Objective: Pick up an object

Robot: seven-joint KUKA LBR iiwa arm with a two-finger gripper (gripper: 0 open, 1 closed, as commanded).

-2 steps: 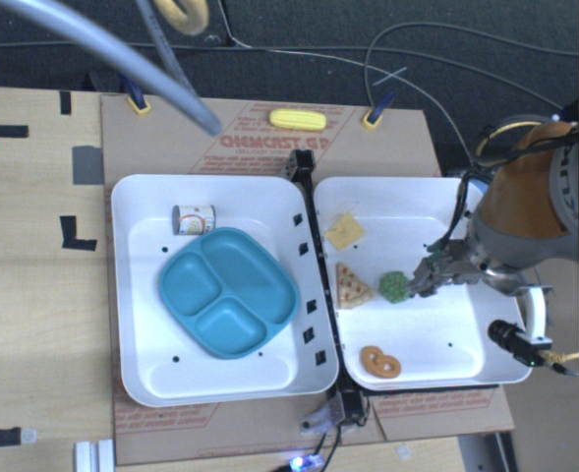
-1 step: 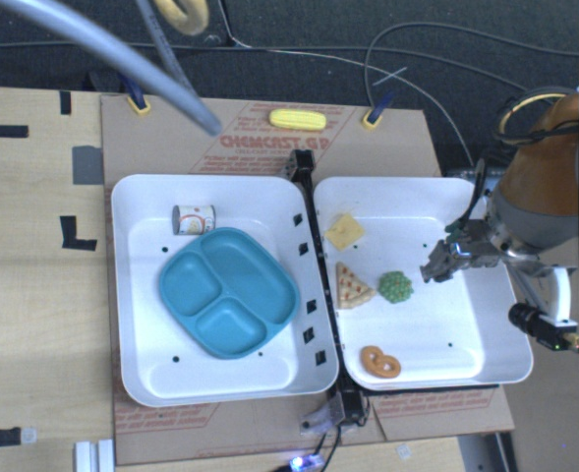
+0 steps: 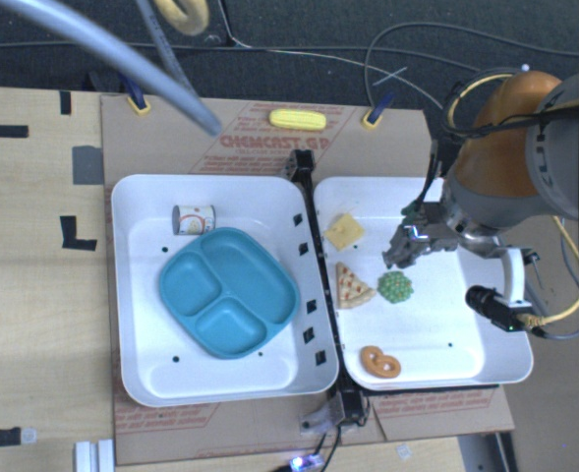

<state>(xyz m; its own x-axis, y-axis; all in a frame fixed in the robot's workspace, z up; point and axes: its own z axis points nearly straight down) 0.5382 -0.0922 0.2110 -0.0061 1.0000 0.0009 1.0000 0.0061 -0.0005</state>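
Note:
In the right bin (image 3: 486, 357) lie a yellow cheese wedge (image 3: 345, 231), a pizza slice (image 3: 351, 287), a green broccoli floret (image 3: 396, 287) and a brown pretzel (image 3: 379, 363). My gripper (image 3: 403, 251) hangs over the right bin, just above and slightly right of the broccoli, with the cheese to its left. The arm's grey and orange wrist (image 3: 500, 160) rises behind it to the right. Nothing shows between the fingers.
The left bin (image 3: 132, 264) holds a blue divided plate (image 3: 228, 290) and a small can (image 3: 194, 220) lying on its side. A yellow banana-like toy (image 3: 297, 120) lies on the cardboard behind the bins. Cables run across the dark floor at the back.

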